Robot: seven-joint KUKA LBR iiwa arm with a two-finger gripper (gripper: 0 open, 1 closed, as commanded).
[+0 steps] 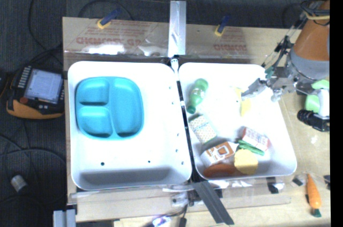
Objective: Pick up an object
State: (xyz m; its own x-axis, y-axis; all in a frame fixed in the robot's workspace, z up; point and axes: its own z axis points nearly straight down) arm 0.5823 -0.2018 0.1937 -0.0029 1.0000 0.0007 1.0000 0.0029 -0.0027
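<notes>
Tool (pixel 256 89) beside yellow piece (pixel 244 102), long axis upright.

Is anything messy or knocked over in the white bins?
A bit. The green plastic bottle lies tipped on its side against the right bin's left wall, and small boxes pile crookedly in its near corner. The blue divided tray sits flat in the left bin.
</notes>
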